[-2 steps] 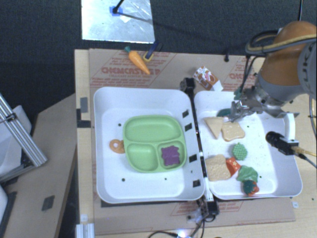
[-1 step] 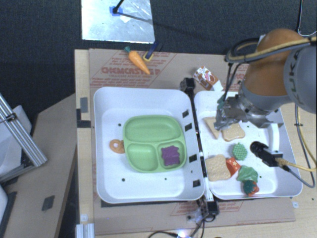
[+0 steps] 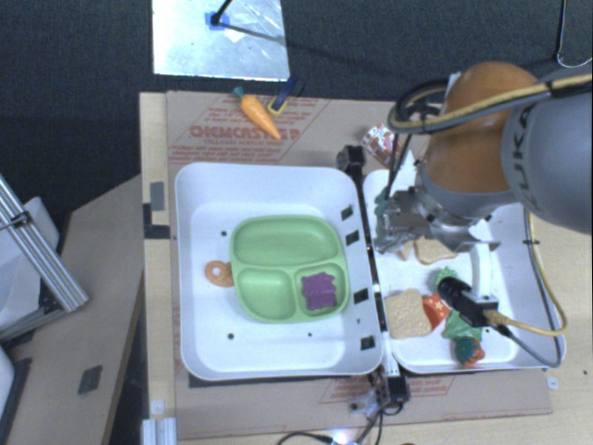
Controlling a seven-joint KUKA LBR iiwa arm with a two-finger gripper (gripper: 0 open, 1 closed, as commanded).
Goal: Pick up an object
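**Item 1, gripper (image 3: 397,230).** It is low inside the right bin (image 3: 514,281), near the wall shared with the left bin (image 3: 199,248). We cannot tell whether it is released or clamped on anything, because the wrist covers it.

**Item 2, pale slice (image 3: 434,248).** It lies flat just beside the gripper, partly under the arm. We judge it the likeliest object to be picked, since the gripper is lowered at that spot.

**Item 3, bread slice (image 3: 406,312).** It lies flat at the right bin's near left corner, with a red piece (image 3: 434,310) just beside it. Both lie loose and uncovered.

**Item 4, green plate (image 3: 278,239).** It sits mid left bin, with a purple piece (image 3: 321,290) in its lower right compartment. An orange ring (image 3: 220,273) lies on the bin floor by its left edge.

**Item 5, carrot (image 3: 259,117).** It lies on the cardboard beyond both bins, so we think it an unlikely pick.
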